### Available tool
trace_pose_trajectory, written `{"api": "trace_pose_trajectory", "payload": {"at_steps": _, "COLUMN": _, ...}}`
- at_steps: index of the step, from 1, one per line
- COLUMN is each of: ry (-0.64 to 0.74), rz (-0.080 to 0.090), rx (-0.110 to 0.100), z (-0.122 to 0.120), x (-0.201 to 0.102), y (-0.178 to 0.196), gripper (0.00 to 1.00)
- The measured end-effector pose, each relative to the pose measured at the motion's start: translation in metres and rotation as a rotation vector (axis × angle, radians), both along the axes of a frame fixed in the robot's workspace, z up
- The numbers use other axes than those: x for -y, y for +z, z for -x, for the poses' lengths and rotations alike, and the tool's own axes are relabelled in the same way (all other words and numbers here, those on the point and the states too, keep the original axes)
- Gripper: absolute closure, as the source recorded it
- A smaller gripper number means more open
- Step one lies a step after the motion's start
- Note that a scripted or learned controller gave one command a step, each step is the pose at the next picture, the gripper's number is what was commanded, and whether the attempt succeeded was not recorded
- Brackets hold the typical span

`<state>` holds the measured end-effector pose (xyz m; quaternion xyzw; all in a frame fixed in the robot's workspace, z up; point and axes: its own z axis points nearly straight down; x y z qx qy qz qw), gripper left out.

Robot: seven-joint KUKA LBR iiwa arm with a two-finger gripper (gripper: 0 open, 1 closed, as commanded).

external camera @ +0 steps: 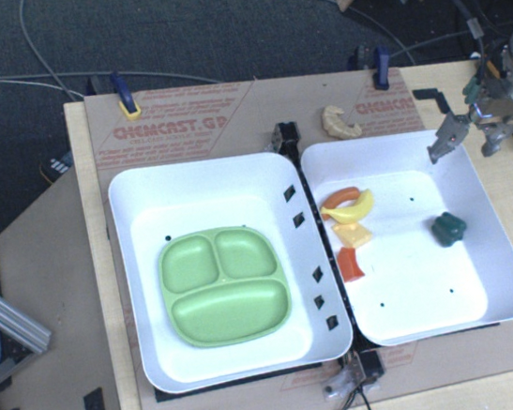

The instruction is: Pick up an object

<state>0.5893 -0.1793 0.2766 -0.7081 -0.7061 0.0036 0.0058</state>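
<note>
Gripper (460, 135) above right bin (489, 242) far-right corner, fingers spread, nothing held. Green object (447, 228) near bin's right wall; risk: finger striking wall, nudging object away.

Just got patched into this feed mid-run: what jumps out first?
The green divided plate lying in the left bin grabs the eye first. In the right bin, a yellow, orange and red cluster of small pieces lies by the left wall, with a dark green object alone further right. The gripper sits over that bin's upper right corner.
</note>
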Motion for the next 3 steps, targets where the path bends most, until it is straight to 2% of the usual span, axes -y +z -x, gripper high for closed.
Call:
{"api": "trace_pose_trajectory", "payload": {"at_steps": 1, "ry": 0.003, "rz": 0.003, "rx": 0.013, "z": -0.002, "x": 0.0, "y": 0.007, "gripper": 0.0}}
{"api": "trace_pose_trajectory", "payload": {"at_steps": 3, "ry": 0.003, "rz": 0.001, "rx": 0.009, "z": 0.005, "x": 0.006, "y": -0.079, "gripper": 0.0}}
